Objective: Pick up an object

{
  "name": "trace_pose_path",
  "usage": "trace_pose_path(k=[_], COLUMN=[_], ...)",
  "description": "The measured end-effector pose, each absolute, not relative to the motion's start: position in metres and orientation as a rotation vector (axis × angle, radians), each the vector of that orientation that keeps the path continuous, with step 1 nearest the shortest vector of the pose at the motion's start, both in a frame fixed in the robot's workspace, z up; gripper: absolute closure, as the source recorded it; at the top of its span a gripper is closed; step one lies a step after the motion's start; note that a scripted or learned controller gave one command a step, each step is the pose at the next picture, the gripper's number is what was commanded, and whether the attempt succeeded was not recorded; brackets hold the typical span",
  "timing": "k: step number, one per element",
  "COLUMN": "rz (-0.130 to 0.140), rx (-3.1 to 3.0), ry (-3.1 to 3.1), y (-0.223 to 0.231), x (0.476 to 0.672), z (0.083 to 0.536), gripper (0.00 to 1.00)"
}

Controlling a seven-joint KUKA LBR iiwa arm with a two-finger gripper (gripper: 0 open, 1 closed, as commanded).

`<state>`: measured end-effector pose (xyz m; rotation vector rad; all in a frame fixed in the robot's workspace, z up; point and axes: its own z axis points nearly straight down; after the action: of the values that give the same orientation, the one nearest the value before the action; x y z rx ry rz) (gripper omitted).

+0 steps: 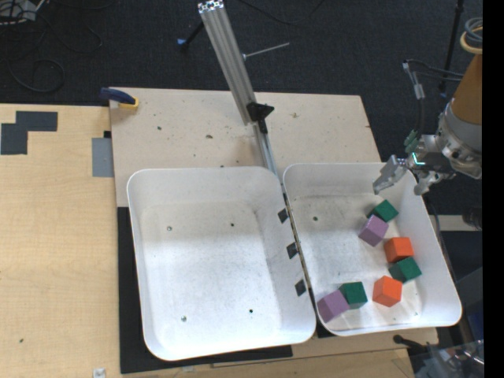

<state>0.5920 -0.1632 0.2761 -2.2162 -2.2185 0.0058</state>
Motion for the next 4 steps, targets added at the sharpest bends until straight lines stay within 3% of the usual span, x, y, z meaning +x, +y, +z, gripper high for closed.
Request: trace_pose_path(k=[1, 3, 4], rz=[0.003, 0.008, -0.014], rx=[-2.218, -2.217, -2.239], ry=[-2.221, -2.213, -2.23], y=[-0.163, -0.165, -0.168], x=[0.593, 0.589, 0.595], z=[0.278, 0.149, 0.121], gripper=[0.0, 0.0, 0.0])
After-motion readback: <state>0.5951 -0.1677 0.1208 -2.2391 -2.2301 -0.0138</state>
